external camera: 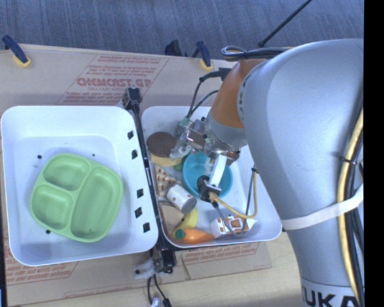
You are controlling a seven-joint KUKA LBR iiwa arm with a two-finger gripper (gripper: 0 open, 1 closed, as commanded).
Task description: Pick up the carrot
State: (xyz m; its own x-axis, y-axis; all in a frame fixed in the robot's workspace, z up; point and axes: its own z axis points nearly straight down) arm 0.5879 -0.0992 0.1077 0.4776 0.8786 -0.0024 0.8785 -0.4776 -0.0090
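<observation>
Gripper [183, 147], one carrot [193, 236], two bins [64, 111]

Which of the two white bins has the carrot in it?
The bin on the view's right: the orange carrot lies by its near wall, next to a banana. The other bin holds a green divided plate.

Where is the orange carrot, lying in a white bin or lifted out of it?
In. The orange carrot lies flat on the right white bin's floor, by its near wall, beside the yellow banana.
</observation>
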